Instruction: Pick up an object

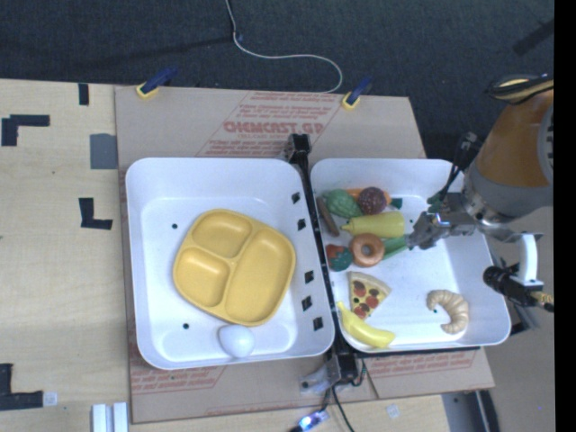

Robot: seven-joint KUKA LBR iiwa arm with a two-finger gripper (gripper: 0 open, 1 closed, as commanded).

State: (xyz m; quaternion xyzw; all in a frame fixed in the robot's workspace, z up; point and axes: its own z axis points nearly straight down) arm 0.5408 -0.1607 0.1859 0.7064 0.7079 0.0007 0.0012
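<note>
Yellow moulded tray (235,266) fills the left white bin (148,196).

You look down from a single fixed camera above the desk (54,241), tilted slightly, far enough back to take in both white bins: the left bin (144,196) and the right bin (477,331). The arm (517,165) enters from your right.
</note>
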